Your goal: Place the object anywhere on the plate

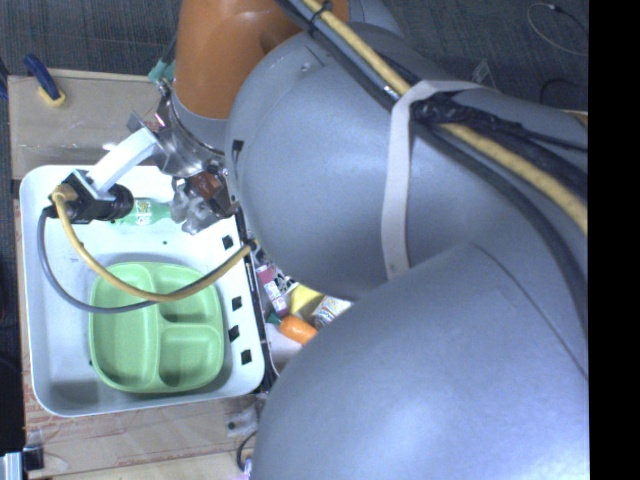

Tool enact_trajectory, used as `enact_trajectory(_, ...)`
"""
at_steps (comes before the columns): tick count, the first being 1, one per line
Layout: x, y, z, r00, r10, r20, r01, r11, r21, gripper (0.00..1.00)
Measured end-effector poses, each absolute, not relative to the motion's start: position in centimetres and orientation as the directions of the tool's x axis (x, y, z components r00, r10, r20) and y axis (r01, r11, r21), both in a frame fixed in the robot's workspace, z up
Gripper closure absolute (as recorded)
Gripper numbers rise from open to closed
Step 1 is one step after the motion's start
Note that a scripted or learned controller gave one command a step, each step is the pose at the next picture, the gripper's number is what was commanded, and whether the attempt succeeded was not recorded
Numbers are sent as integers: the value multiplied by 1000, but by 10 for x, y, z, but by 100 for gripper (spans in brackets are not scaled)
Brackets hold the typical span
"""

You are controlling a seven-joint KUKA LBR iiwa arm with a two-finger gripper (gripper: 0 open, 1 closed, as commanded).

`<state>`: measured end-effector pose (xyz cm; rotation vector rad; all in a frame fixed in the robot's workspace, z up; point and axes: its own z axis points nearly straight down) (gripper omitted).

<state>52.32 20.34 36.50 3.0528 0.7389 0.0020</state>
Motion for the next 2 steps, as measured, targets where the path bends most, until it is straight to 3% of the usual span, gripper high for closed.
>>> enact_trajectory(1,475,218,220,903,430,-6,430,-903,-1,100)
enact_trajectory(2,477,218,349,979,206,2,206,-979,1,100)
